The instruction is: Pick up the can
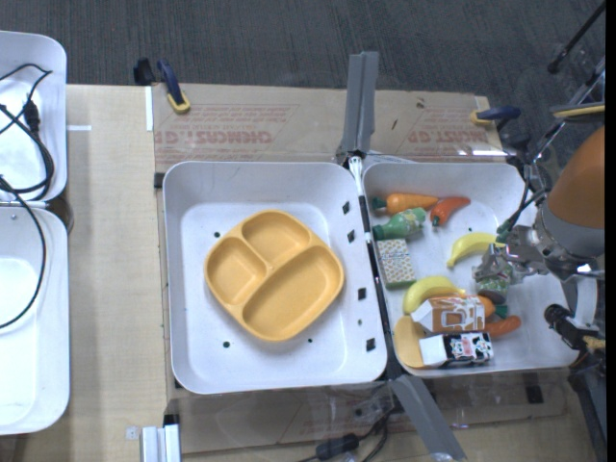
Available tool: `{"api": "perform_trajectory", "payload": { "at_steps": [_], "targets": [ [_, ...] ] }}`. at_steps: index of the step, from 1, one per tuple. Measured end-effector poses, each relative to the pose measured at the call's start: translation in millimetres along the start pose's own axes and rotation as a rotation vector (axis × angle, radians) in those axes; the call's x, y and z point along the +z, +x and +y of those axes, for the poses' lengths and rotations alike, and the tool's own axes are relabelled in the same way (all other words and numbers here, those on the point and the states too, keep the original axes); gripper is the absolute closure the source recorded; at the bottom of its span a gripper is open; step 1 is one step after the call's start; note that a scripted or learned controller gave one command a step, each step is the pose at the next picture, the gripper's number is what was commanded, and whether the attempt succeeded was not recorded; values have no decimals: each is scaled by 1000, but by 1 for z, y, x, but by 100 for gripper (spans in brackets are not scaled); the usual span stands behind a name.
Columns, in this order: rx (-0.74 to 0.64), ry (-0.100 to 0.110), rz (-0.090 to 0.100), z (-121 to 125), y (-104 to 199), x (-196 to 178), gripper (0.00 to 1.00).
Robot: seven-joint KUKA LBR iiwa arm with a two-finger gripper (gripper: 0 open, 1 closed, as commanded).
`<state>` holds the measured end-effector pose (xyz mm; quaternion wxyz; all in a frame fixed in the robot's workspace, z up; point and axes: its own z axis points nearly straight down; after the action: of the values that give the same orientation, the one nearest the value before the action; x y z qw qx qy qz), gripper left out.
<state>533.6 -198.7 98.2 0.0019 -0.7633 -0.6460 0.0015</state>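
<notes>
A: Where's the end effector?

B: Low over the right bin, toward its right side, with the grey arm and its orange band behind it at the right edge. I cannot tell whether it is released or clenched.

A: And the can?

B: I cannot pick out a can with certainty; there is a crumpled greyish object right at the end effector.

A: Around that?

B: A yellow banana just to its left, a second banana nearer, carrots at the far side, a small milk carton at the near edge. The left bin carries a yellow divided plate.
</notes>
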Motion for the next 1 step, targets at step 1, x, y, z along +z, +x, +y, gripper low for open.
{"api": "perform_trajectory", "payload": {
  "at_steps": [1],
  "targets": [
    [151,-2,-2,28,40,-88,100]
  ]
}}
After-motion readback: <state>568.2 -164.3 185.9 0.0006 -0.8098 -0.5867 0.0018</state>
